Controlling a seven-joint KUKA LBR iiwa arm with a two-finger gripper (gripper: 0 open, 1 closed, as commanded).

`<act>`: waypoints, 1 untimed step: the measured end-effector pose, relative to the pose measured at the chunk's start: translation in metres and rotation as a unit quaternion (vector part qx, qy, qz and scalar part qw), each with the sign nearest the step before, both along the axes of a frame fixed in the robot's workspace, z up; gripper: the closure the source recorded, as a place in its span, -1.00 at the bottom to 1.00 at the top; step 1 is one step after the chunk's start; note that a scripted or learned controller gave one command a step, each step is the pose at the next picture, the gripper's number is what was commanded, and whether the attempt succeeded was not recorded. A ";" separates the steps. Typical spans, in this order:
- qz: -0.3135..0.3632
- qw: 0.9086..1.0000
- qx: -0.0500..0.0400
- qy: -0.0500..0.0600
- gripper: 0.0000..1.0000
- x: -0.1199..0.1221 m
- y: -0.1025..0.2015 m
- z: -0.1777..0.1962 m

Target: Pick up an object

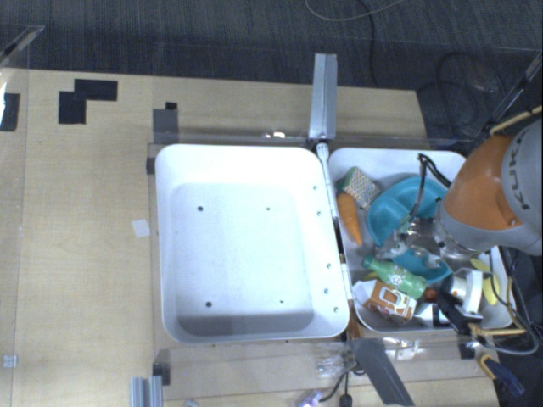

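Note:
My gripper (405,242) is low inside the right bin (383,154), reaching in from the right. It hangs over the lower edge of a blue dish (392,212), just above a green bottle (395,276) lying on its side. An orange carrot-shaped toy (348,218) lies along the bin's left wall. A grey checkered piece (360,186) sits at the back left. A brown and white packet (392,303) lies at the front. The metal parts of the gripper blend with the clutter, and nothing shows as held.
The large left bin (246,153) lies beside the right one, with a narrow divider (335,227) between them. A grey metal post (323,96) stands behind the bins. Black marks (85,98) sit on the bench at the far left.

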State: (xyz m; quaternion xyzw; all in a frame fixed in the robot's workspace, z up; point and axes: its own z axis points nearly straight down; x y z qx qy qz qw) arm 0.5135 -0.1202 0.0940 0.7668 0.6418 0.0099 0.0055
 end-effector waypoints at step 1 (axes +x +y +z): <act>0.016 1.000 -0.002 0.008 -1.00 -0.024 -0.070 0.052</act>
